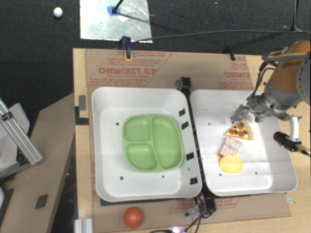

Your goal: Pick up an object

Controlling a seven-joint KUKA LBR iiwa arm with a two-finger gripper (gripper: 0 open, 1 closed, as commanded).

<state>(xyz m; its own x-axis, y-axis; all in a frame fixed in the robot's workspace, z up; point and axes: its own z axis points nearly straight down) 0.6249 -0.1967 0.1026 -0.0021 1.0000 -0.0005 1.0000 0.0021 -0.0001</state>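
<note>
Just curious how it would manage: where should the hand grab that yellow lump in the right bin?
Probably from straight above, closing across the yellow lump's narrower front-to-back sides. It is rounded, lies low, and its far edge abuts a small red and white item, so squeeze carefully there.

The arm (pixel 291 76) is cut off by the right edge, and the tool's (pixel 241 114) fingers are too small to read.

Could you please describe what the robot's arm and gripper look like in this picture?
The arm is grey with a broad orange band above the wrist. Thin dark cables loop beside it. The gripper is grey metal, with a white part and a black piece below it.
</note>
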